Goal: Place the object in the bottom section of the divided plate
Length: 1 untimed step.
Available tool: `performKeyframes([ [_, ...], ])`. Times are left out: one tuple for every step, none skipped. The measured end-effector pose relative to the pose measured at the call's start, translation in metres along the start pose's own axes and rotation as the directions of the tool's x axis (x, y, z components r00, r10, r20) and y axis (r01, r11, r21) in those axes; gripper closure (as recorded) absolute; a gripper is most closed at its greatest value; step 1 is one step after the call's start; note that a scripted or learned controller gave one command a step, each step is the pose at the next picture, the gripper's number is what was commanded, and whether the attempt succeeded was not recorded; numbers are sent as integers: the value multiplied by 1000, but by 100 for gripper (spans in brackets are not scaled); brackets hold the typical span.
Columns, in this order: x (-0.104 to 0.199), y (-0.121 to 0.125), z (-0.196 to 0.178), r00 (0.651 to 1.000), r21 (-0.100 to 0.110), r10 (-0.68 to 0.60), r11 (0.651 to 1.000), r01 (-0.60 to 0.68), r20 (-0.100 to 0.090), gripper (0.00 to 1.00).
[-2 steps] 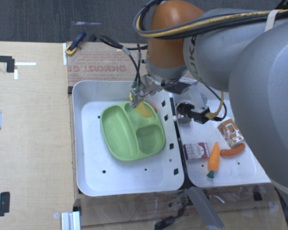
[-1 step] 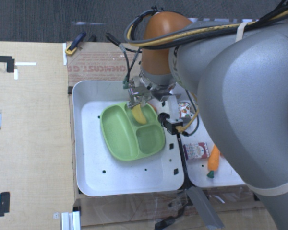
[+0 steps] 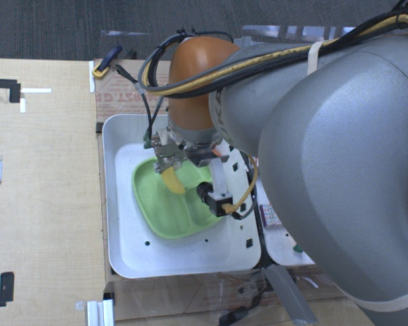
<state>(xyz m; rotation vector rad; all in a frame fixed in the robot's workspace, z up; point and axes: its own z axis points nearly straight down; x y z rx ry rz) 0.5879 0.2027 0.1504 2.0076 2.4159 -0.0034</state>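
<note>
A green divided plate [image 3: 164, 212] lies in the left white bin [image 3: 126, 250]. My gripper [image 3: 171, 167] hangs over the plate's upper part, under the orange wrist band [image 3: 194, 80]. A yellow object [image 3: 173, 182] shows right below the gripper's tip, over the plate's upper section. The gripper's body hides its top, so I cannot make out whether it is gripped or lying on the plate. The plate's lower section is bare green.
The big grey arm [image 3: 326, 155] covers the right bin and most of the right half of the view. A wooden board [image 3: 41, 182] lies left of the bin. Cables loop above the wrist. A blue-and-yellow tool [image 3: 107, 61] lies at the board's top edge.
</note>
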Motion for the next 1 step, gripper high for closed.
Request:
performKeyframes([
  [0,0,0,1000,1,1,1000,-1,0,0],
])
